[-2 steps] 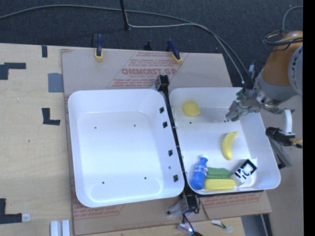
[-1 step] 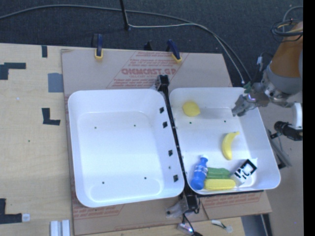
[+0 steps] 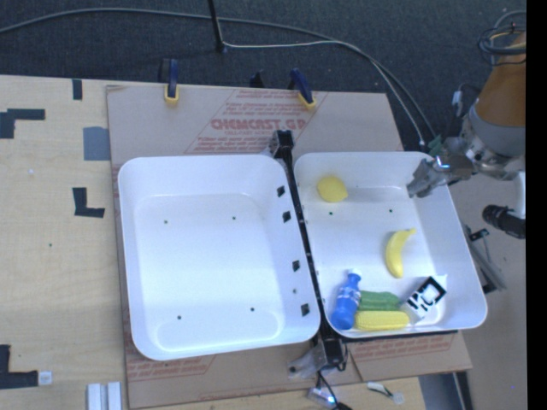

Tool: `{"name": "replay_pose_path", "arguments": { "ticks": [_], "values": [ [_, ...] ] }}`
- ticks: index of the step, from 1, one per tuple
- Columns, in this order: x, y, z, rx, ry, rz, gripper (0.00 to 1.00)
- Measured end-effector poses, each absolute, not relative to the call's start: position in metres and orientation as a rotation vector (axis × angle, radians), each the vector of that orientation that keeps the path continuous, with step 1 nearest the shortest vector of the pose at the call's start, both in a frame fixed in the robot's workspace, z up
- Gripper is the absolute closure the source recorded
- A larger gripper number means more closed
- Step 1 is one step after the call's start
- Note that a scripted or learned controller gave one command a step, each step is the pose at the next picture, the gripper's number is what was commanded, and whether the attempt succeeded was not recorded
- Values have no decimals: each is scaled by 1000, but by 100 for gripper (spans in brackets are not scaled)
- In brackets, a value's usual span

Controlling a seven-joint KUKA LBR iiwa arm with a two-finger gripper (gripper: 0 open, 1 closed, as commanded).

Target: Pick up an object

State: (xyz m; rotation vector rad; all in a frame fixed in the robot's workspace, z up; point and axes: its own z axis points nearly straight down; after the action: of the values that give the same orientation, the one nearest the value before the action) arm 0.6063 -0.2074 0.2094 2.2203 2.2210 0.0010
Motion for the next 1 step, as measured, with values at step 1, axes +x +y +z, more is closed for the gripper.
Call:
{"name": "replay_pose_path", "arguments": {
  "ticks": [1],
  "values": [
    [598,-154,221,2217,2226,2,100]
  ]
}}
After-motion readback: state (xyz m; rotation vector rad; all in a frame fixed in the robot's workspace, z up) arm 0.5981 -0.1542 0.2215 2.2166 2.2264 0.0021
